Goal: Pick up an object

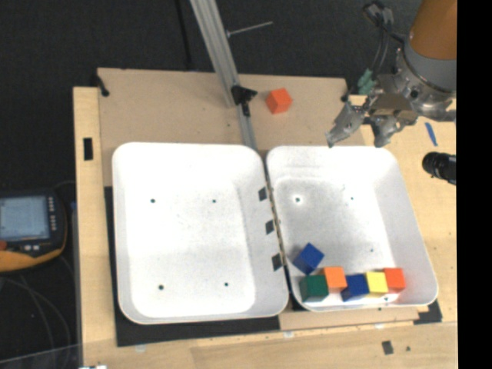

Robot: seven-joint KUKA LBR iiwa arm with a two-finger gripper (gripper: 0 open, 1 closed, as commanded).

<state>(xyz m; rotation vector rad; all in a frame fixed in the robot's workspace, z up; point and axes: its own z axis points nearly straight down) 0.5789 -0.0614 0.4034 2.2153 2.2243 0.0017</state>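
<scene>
Two shallow white bins side by side on a tan wood bench [177, 106]. Left bin [192, 229] is smooth plastic w/ rounded corners, faint grey speckling and a few small dark dots on its floor. Right bin [346, 206], same shape & finish, holds six small blocks bunched toward its 6 o'clock edge: a green cube [314, 287], orange cube [335, 277], blue cube [355, 286], yellow cube [376, 282] and red-orange cube [394, 278] in a rough row, touching or nearly so, along the near wall, plus a darker blue cube [309, 257] tilted on a corner just above the row at approx 7 o'clock of the bin. All look matte, hard-edged, solid colour. Another orange cube [279, 101] sits outside the bins on the bare bench, at approx 12 o'clock of the seam between them, near a slanted grey metal rail [217, 44]. The gripper [360, 133] hangs over the right bin's far rim at about 1 o'clock, well apart from the blocks; its two grey metal fingers are spread w/ nothing between them. Arm [434, 21] above it: grey w/ orange band. A handheld pendant w/ a screen [27, 225] lies off the bench at 9 o'clock
</scene>
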